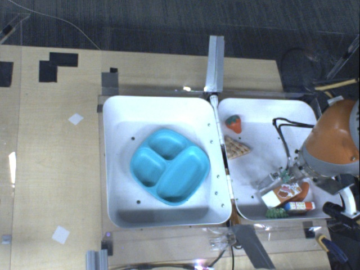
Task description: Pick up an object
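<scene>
The blue tray [170, 166] looks like glossy smooth plastic; both white bins [115, 151] are matt plastic, on a pale wooden bench [50, 167].

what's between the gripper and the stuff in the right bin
Nothing visible. The gripper is already low in the right bin, right over the cluster of small packages near its front corner. The strawberry and waffle piece lie apart, toward the divider.
</scene>
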